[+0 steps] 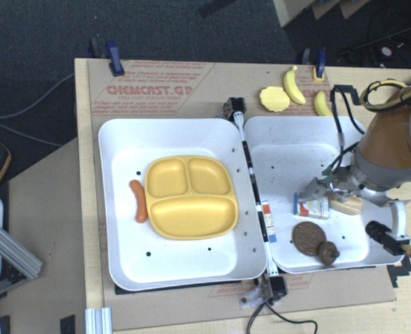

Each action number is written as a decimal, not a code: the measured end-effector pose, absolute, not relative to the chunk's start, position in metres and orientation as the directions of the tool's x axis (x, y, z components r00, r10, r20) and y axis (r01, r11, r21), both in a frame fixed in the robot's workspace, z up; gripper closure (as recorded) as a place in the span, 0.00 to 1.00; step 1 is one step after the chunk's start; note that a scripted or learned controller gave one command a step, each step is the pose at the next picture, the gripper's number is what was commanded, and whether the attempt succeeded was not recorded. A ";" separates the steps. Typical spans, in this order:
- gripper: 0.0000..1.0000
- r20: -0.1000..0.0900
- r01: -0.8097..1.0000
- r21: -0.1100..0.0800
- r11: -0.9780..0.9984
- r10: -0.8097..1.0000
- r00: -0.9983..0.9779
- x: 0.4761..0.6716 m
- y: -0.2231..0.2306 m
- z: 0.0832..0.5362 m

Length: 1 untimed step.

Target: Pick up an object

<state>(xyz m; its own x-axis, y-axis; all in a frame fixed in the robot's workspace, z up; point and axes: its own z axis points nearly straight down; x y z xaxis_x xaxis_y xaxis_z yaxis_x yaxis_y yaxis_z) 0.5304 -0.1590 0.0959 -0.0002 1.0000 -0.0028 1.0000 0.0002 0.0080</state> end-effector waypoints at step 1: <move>0.00 0.006 1.000 0.004 0.003 1.000 -0.003 0.608 -0.223 0.095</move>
